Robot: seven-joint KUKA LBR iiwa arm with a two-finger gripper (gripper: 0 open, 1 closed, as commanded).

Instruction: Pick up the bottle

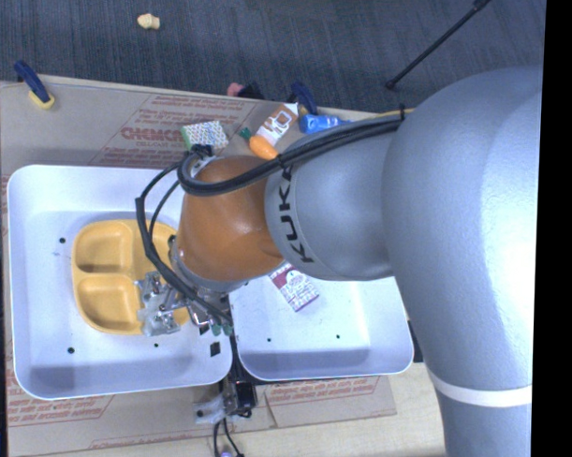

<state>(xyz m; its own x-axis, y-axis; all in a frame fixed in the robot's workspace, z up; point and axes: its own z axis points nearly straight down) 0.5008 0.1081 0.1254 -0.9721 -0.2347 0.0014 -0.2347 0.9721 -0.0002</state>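
Bins: two (41, 261) (376, 338); one yellow tray (102, 263), one bottle (271, 130) beyond them. My arm (362, 197) stretches leftward, tool (166, 308) over the tray; its opening I cannot tell.

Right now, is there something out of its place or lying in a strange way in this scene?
Yes. The bottle lies on its side on the cardboard behind the bins, outside both, beside a blue clamp. The gripper is over the yellow tray in the left bin, away from the bottle.
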